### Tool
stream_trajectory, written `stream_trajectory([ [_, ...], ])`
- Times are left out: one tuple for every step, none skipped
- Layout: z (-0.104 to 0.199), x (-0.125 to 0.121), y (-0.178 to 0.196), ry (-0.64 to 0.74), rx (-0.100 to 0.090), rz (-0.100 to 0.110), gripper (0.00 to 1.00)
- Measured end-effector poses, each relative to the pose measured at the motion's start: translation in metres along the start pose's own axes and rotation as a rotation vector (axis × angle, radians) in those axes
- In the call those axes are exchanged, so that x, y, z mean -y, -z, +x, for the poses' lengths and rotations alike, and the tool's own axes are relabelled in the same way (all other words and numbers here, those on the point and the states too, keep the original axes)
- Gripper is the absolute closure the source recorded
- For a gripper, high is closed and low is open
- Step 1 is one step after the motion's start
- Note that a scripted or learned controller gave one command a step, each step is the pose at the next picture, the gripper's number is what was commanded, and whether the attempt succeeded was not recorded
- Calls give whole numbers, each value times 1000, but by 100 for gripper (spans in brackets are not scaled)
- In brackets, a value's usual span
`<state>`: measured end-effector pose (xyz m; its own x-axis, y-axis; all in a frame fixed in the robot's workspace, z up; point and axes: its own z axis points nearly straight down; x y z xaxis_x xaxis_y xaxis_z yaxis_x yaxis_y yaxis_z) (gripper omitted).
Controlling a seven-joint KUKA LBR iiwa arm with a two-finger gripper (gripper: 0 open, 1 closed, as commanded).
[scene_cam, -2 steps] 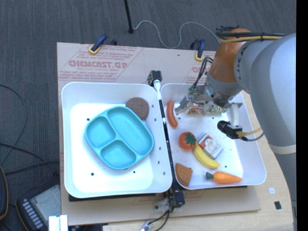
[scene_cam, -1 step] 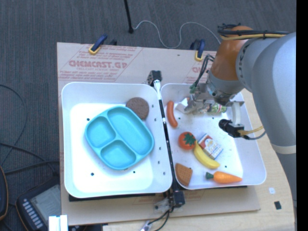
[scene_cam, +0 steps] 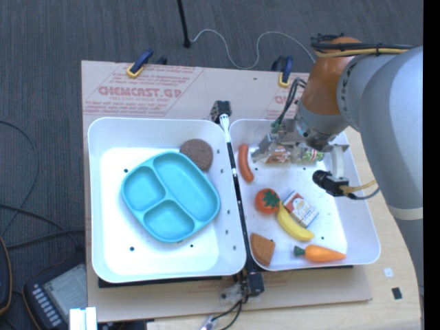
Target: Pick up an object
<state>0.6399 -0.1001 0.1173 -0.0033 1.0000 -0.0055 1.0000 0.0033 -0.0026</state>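
The sausage (scene_cam: 243, 163) lies in the right bin (scene_cam: 364, 215), close to its left wall, with its long axis running from the far side to the near side, only a little tilted. The banana (scene_cam: 293, 224) lies in the middle of the same bin, its long axis going diagonally, the lower end pointing to the near right. The carrot (scene_cam: 322, 254) lies near the front wall, its long axis almost along that wall, the orange tip to the right and the green end to the left. I count in the right bin one sausage, one tomato (scene_cam: 267, 200), one banana, one small box (scene_cam: 300, 208), one carrot and one brown piece like bread (scene_cam: 261, 248). In the left bin (scene_cam: 103, 205) there is one blue tray (scene_cam: 170, 195) with three compartments and one round brown patty (scene_cam: 197, 154) just beside its far edge. The gripper (scene_cam: 285, 151) is low over the far part of the right bin; whether it is open or closed I cannot tell. The sausage is just to the left of it, the tomato and the box are near it on the front side, and the carrot is well apart from it.
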Motion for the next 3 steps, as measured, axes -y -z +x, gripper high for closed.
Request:
stream_trajectory([
  [0,0,10,0,0,0,100],
  [0,0,10,0,0,1,0],
  [5,18,-30,-4,-3,-8,0],
])
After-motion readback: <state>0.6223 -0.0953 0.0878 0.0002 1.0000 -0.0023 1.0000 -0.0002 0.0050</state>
